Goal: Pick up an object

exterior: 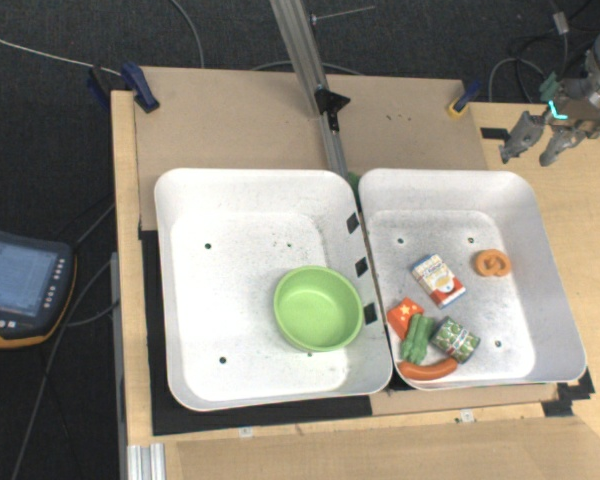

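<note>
**Gripper parked high, the pile waits low**

The gripper [540, 140] hangs at the upper right of the frame, outside the right bin [540, 208], its two fingers spread apart with nothing between them. Every candidate sits elsewhere — the green bowl [318, 308] alone in the left bin [180, 208], lower centre, and a knot of small things in the lower part of the right bin: carton [438, 279], orange ring [492, 263], can [454, 339], green veg [416, 338], red pepper [404, 314], sausage [428, 370].

The risk, as I read it, is that cluster. Can, veg, pepper and sausage look touching — fingers dropping there could land on two at once or nudge one aside. The ring is small and flat; fingers may skid over it. The carton stands apart, the safer bet.
</note>
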Tool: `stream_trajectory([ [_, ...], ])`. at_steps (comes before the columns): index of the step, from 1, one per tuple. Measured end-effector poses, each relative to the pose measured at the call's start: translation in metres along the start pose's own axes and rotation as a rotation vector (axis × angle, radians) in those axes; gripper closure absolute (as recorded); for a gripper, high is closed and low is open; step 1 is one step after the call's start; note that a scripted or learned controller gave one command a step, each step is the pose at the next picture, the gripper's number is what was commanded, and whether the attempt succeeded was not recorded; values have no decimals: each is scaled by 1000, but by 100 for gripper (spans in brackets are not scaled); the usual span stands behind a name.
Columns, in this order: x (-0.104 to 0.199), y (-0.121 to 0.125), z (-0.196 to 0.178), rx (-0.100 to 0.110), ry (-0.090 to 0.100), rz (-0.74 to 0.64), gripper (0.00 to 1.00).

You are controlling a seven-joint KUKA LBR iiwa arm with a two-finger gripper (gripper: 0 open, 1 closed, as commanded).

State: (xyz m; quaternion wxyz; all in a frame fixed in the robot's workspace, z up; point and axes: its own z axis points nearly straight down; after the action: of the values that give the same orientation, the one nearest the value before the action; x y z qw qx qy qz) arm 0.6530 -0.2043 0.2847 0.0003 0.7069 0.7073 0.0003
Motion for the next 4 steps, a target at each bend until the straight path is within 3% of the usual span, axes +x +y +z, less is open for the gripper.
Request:
stream_trajectory([
  [1,0,0,0,0,0,0,0],
  [4,10,-2,141,4,1,0,0],
])
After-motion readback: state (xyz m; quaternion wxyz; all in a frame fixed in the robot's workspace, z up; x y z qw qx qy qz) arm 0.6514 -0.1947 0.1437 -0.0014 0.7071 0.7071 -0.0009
